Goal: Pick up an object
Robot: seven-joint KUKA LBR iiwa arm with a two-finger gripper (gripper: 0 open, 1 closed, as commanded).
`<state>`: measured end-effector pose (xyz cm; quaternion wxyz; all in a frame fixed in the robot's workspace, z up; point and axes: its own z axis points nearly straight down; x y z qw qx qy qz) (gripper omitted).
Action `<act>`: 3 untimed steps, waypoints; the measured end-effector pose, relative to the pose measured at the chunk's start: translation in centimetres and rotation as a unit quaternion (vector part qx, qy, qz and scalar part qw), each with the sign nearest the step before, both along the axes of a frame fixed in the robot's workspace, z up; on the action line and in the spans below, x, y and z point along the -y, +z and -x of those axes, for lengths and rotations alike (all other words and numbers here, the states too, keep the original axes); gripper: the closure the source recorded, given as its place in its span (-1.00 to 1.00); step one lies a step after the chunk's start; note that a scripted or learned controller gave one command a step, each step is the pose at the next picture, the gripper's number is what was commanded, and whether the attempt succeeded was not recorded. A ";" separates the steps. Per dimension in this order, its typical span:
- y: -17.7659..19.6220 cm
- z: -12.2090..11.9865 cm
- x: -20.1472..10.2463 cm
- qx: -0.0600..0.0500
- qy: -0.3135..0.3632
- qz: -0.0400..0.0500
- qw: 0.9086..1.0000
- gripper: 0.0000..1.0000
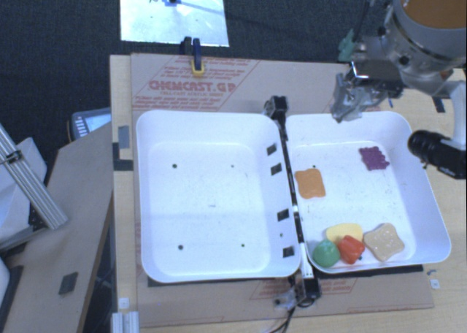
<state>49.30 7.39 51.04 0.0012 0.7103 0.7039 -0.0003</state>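
Your candidates all lie in the right bin [419,200]. An orange flat piece [311,183] sits alone near the divider, a small purple cluster [373,157] lies by itself toward the far wall, and four things crowd the near corner: a green ball [325,253], a red piece [351,249], a yellow piece [343,232] behind them and a tan toast-shaped piece [384,242]. The green, red and yellow ones touch or overlap, so a grasp there would probably nudge neighbours; the orange and purple ones, each well apart from the rest, look like the easier picks.

The claw [349,109] hangs over the far rim of the right bin, above and left of the purple cluster, with nothing between its fingers. You cannot tell from this slant whether it is spread or pressed together; its tips blur into the metal above them.

The left bin [146,178] shows just dark specks. The arm [427,3] is cut off at the top edge, and part of the yellow piece is hidden behind the red one.
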 end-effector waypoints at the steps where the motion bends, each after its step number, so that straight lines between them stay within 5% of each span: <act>1: 2.5 0.7 -4.4 0.001 0.007 -0.002 1.000 1.00; 2: 2.5 -0.9 3.8 0.001 0.002 -0.001 1.000 1.00; 3: -13.4 0.8 5.7 -0.007 0.003 0.000 1.000 1.00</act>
